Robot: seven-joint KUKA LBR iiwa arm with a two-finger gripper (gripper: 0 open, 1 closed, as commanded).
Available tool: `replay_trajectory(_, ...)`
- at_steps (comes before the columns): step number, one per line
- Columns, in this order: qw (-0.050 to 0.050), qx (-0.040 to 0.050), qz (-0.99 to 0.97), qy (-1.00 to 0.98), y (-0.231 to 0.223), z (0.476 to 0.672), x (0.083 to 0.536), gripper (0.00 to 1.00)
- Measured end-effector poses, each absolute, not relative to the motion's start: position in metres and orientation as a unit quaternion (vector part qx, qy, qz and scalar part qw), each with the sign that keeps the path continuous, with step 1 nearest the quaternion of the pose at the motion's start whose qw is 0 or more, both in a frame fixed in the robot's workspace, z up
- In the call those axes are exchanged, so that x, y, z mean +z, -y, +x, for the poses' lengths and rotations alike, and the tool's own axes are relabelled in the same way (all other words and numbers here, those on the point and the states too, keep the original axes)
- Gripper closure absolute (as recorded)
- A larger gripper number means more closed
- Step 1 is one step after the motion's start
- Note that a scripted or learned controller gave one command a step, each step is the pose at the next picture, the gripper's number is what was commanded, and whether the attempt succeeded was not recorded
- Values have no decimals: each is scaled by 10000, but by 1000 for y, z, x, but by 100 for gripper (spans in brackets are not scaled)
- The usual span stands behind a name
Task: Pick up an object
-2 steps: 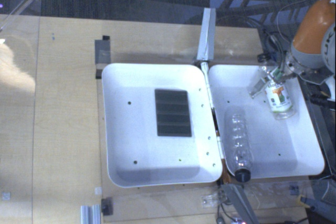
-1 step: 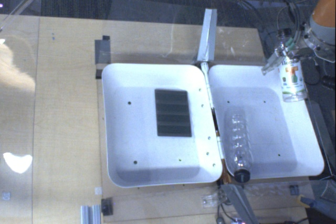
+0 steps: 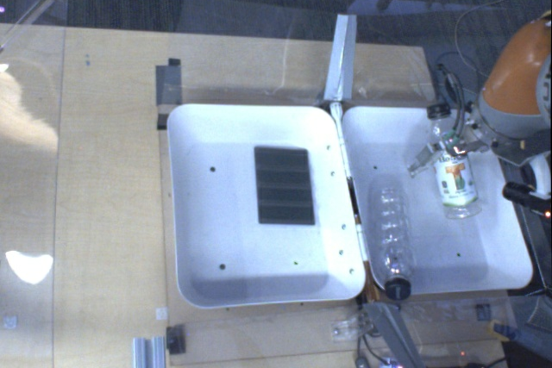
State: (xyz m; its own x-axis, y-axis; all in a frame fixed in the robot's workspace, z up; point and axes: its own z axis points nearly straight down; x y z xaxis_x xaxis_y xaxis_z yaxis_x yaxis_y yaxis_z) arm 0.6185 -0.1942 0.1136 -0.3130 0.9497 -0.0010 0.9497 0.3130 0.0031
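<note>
While the arm [image 3: 517,82] is reaching in from the right, the table [image 3: 95,211] is carrying two white bins side by side. Left bin [image 3: 198,271] is holding a flat dark ribbed block [image 3: 285,185], lying near its middle. Right bin [image 3: 500,263] is holding two clear plastic bottles. Ribbed bottle [image 3: 391,241] is lying along the bin's left wall, dark cap pointing toward the near edge, no label showing. Labelled bottle [image 3: 454,177] is lying in the far right part of the bin, cap toward the far side, wearing a white label with green and orange marks; writing too small to read. Fingers [image 3: 448,146] are sitting right at this bottle's neck end, a thin metal piece sticking out to the left of it. Glare and clear plastic are hiding the tips, so cannot tell whether fingers are apart or closed on the bottle.
</note>
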Motion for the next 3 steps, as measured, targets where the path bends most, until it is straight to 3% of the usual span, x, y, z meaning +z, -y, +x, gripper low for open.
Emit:
replay_trajectory(1, 8, -3, 5820, -8132, 205, 637, 87, 0)
replay_trajectory(2, 2, -1, 5816, -8135, 204, 637, 97, 100)
replay_trajectory(3, 42, 17, 4829, -8757, 140, 665, 171, 100)
